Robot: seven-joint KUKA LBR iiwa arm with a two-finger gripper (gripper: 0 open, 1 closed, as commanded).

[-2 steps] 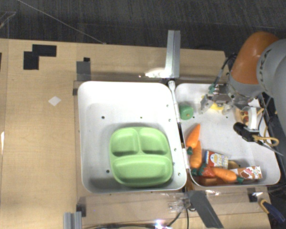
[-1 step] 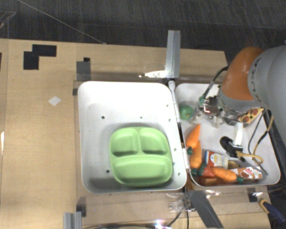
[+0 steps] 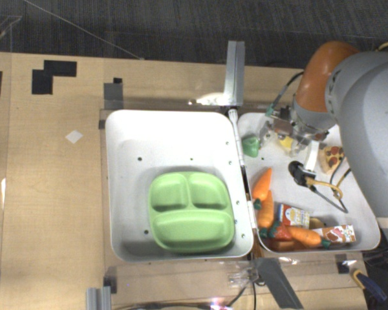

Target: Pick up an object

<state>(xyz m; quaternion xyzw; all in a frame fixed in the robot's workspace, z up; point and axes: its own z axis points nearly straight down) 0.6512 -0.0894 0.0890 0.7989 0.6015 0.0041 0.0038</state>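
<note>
**Now the claw is low over the far end of the right bin**

Well, from the camera view up top, I think I am at the reach-down step, and nothing is picked up yet. My claw (image 3: 290,134) hangs low in the far end of the right bin (image 3: 291,196). I cannot tell if the claw is wide or narrow, because the wrist hides too much of it. I see nothing held in it.

The thing I would go for is the yellow toy (image 3: 285,145). It sits right under the claw, just at its tip, on the white floor of the bin. It looks small and pale yellow. Only a bit of it peeks out, so I cannot say what shape it is.

For the next move, I think the claw has to go straight down over the yellow toy, squeeze it, and then lift. A small toy can slip out, so the claw should be well lined up first.

Other things are close by:

- A green toy (image 3: 250,146) lies just to the claw's left, by the wall between the bins.
- A pizza slice (image 3: 332,157) lies just to its right.
- Nearer to me than the claw are the carrots (image 3: 262,185) and two little boxes (image 3: 296,216).
- Well off to the claw's left, in the left bin (image 3: 136,141), lies a green plate (image 3: 191,210).
</note>
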